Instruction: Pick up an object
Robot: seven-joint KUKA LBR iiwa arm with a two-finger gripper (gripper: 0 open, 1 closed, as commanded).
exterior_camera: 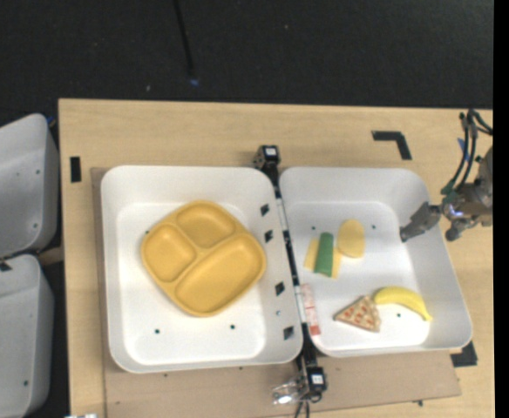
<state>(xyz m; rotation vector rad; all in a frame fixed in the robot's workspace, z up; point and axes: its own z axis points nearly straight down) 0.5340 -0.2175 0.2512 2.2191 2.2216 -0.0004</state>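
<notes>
Claw (429,219) sat at the right edge of your camera view, over the right wall of the right bin (437,294). You could see one grey finger slanting down-left to the bin's upper right rim; whether the claw was open or shut, cannot tell. Nothing showed in its grip.

Right bin held four items, all lying flat on the floor and apart from the claw. Green stick (325,254) lay upright in the picture with a thin yellow piece (311,253) touching its left side. Pale yellow rounded piece (351,239) sat just right of the stick. Pizza slice (359,313) lay near the bin's front, with the banana (402,301) just beside it on the right, curved toward the front right corner.

Left bin (115,320) carried a yellow divided plate (203,257), three compartments, turned at an angle, roughly centred. Both bins sat side by side on the tan table (193,133).
</notes>
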